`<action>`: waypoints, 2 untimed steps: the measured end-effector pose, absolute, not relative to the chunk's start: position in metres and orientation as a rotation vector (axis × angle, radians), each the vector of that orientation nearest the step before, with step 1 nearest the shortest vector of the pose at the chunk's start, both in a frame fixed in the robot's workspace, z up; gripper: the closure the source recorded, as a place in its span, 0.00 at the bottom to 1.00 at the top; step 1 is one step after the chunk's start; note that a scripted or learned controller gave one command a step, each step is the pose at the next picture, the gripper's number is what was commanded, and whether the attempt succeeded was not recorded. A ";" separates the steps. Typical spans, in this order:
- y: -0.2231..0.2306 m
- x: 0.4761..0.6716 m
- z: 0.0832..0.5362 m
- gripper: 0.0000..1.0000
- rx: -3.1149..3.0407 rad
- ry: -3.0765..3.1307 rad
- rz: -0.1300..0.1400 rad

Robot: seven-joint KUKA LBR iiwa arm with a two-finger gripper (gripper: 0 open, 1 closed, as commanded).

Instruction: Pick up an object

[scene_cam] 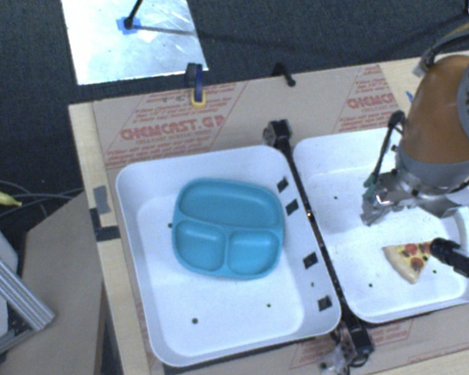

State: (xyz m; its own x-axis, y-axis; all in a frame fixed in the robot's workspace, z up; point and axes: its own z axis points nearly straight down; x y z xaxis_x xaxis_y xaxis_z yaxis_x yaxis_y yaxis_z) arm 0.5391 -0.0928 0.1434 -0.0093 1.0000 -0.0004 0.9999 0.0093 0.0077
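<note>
Table topped with cardboard, dark carpet around. Left bin: blue divided plate. Right bin: pizza slice near front, pincer above it, grip state can't tell.

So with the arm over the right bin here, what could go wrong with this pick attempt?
1. The flat toy pizza slice lies low on the right white bin floor, so fingers may slide over it.
2. The gripper sits up-left of the slice, apart from it; a straight descent would likely close on nothing.
3. The slice lies near the bin's front wall, which could crowd the fingers.
</note>
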 end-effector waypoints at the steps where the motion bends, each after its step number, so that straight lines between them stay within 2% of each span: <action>1: -0.019 0.543 0.187 1.00 2.208 2.231 0.008; 2: 0.028 0.492 0.221 1.00 2.211 2.233 0.005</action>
State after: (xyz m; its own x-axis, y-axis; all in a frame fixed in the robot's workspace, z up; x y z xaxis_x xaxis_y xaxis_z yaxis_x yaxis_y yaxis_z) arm 0.4925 0.0276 0.2206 -0.0098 0.9999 0.0030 1.0000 0.0098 0.0017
